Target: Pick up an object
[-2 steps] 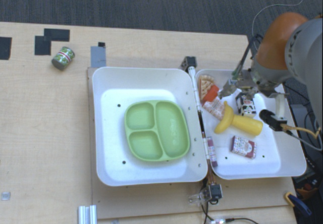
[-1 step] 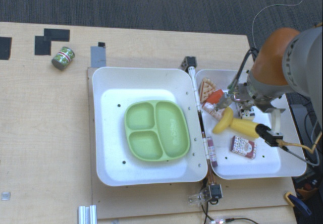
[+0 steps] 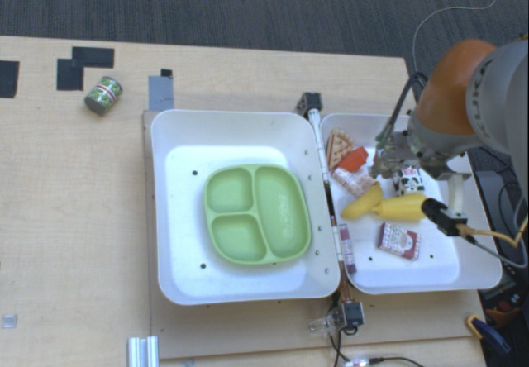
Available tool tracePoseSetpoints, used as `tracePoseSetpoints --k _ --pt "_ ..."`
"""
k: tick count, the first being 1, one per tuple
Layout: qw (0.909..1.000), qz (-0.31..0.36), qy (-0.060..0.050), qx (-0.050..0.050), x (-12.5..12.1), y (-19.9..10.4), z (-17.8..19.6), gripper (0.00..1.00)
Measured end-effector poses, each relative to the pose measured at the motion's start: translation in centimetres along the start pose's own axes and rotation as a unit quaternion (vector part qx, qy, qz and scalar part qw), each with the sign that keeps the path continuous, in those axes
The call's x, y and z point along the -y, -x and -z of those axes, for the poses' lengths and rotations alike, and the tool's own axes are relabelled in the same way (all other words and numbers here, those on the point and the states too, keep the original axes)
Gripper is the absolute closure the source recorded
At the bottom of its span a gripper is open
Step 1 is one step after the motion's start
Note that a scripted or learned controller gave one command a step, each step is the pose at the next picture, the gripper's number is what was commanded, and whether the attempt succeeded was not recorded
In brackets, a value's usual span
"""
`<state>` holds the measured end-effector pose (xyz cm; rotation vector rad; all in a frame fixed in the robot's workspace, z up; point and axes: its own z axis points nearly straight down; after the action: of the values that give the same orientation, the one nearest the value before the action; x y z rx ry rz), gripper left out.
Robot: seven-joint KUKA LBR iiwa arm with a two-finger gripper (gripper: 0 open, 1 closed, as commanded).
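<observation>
We see gripper (image 3: 395,165) low in right bin (image 3: 475,274), over crowded toys: banana (image 3: 388,207), waffle (image 3: 338,145), red piece (image 3: 354,160), small red packet (image 3: 399,240). We cannot tell gripper state. Nothing visibly held. Left bin (image 3: 178,216) holds green 3-part plate (image 3: 256,215). Risk, we judge: items packed tight, so grab may nudge banana or catch 2 at once.

Plate (image 3: 257,214) in left bin (image 3: 173,216)
</observation>
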<state>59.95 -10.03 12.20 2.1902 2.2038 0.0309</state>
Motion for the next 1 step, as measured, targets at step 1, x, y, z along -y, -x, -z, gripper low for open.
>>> tracePoseSetpoints --k 1 --pt "0.9998 -0.001 -0.017 -0.006 -2.85 -6.31 6.33 1.0"
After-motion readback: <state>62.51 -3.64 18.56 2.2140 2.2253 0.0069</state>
